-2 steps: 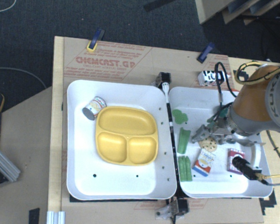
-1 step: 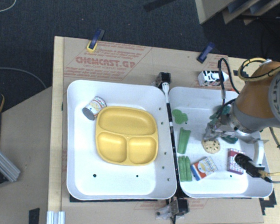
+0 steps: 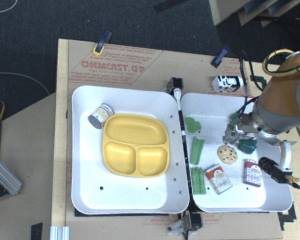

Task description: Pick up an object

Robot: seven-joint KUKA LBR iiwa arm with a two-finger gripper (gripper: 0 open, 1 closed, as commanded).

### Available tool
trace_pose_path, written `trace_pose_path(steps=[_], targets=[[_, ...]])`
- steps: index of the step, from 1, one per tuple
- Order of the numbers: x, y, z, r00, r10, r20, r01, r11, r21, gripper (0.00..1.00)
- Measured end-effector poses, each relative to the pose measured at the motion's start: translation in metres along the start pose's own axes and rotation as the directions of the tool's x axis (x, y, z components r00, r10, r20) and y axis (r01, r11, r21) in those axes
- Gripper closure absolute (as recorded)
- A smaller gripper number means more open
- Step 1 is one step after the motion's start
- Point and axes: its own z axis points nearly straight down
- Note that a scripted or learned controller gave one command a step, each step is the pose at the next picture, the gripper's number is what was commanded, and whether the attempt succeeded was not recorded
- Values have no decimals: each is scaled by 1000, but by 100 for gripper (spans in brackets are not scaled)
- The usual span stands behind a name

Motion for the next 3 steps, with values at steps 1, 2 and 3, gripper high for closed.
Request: trace_pose_path(steps=[1,2,3], targets=[[1,3,-43,1000,0,0,0,1000,-2,100],[1,4,-86,1000,-1,1,1,1000,-3,100],[54,21,-95,1000,-5,-2,5,1000,-1,100]])
